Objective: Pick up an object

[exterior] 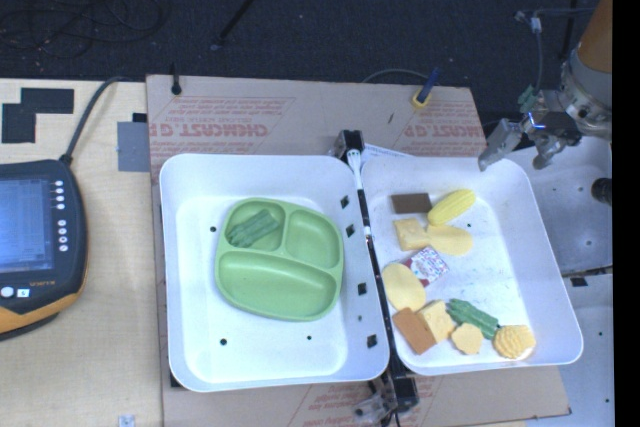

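The hand (522,140) hovers spread and empty beyond the right bin's (545,245) far corner, poised above the toy food, corn (451,206) nearest.

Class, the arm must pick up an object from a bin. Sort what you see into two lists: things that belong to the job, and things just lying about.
Belongs to the job:
gripper
right bin
toy corn
brown block
green toy
orange block

Just lying about:
green plate in the left bin
handheld screen
cardboard sheet
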`<state>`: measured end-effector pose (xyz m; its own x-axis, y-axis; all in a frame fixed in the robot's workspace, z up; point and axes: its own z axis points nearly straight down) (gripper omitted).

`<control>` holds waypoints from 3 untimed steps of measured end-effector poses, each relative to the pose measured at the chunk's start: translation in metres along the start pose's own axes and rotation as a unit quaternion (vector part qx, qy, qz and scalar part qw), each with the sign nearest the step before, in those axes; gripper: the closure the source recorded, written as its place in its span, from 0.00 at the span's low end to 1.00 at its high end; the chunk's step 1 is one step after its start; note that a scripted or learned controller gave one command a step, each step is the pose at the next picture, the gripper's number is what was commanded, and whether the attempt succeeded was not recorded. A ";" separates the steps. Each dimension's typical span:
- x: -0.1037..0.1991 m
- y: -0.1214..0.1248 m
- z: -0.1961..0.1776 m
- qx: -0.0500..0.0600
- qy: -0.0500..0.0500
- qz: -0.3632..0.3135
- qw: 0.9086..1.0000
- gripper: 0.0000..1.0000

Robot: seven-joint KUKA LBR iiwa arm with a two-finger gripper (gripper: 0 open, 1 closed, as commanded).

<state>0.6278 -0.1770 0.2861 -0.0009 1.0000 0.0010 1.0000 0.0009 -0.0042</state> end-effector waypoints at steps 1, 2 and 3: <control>0.068 0.015 0.179 0.004 0.001 -0.002 1.000 0.00; 0.089 0.023 0.190 -0.013 -0.005 -0.001 1.000 0.00; 0.092 -0.033 0.199 0.000 0.000 0.001 1.000 0.00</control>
<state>0.5935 -0.0843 0.0874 0.0014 1.0000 0.0010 1.0000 -0.0014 -0.0047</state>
